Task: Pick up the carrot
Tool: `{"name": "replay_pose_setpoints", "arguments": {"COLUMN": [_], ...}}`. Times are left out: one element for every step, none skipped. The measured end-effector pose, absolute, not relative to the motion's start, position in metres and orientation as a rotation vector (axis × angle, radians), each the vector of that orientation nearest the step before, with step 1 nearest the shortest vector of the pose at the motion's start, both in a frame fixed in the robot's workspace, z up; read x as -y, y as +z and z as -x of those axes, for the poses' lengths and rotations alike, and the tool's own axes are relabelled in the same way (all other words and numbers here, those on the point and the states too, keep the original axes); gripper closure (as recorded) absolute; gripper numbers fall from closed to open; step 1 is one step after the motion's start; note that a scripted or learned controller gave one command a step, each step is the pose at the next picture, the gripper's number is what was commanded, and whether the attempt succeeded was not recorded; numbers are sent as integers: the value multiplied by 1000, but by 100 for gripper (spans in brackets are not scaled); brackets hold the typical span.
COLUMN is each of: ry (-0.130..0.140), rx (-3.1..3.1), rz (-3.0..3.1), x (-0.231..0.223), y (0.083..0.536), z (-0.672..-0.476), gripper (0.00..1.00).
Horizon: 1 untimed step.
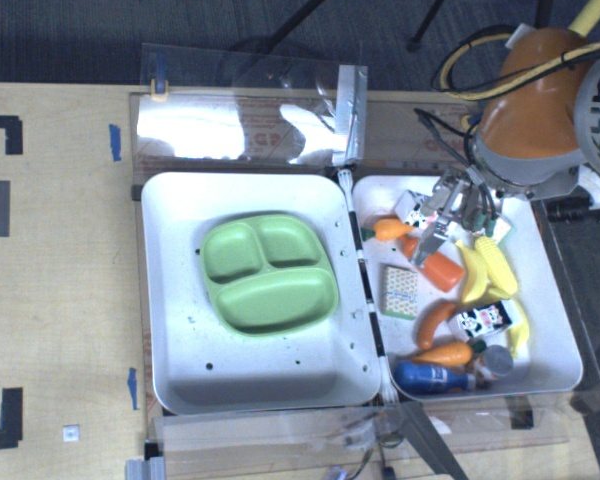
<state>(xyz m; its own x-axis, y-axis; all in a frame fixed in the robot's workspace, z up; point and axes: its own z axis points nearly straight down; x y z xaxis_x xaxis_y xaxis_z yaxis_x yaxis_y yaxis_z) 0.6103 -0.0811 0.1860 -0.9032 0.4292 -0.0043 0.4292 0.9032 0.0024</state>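
An orange tapered carrot [446, 353] lies near the front of the right bin [555, 343], between a brown sausage [435, 318] and a blue bottle [430, 376]. My gripper [432, 234] hangs low over the back of that bin, well behind the carrot. It sits just above an orange-red block [441, 270] and next to a small orange piece [388, 230]. The wrist and cables hide part of what is under it.
Yellow bananas [486, 268], a dotted card [401, 291] and a black-and-white packet [481, 320] crowd the right bin. A green divided plate [268, 270] rests in the left bin [170, 218]. A metal divider [360, 268] runs between the bins.
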Motion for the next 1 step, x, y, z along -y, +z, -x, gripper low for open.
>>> {"name": "replay_pose_setpoints", "arguments": {"ry": [3], "rx": [-3094], "rz": [-519], "x": [102], "y": [96], "z": [-655], "gripper": [0]}}
